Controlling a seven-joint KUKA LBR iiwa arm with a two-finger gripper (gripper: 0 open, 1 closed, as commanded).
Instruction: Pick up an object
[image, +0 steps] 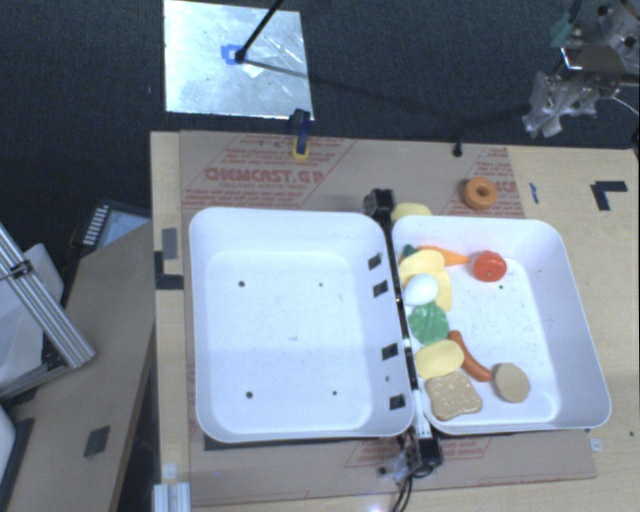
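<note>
The right bin (570, 300) holds several toy foods along its left side: a red tomato (489, 266), a carrot (445, 256), a yellow piece (421, 264), a white egg (420, 290), a green leafy piece (429, 322), another yellow piece (438, 357), a sausage (470, 360), a slice of toast (453, 396) and a tan round biscuit (511, 382). My gripper (560, 105) hangs at the top right, well beyond the bench's far edge and away from both bins. Nothing shows between its fingers.
The left bin (285, 325) sits beside the right one. An orange doughnut (480, 193) lies on the cardboard behind the right bin, and a yellow piece (410, 212) rests at the bins' far join. A shiny metal sheet (235, 60) lies at the far left.
</note>
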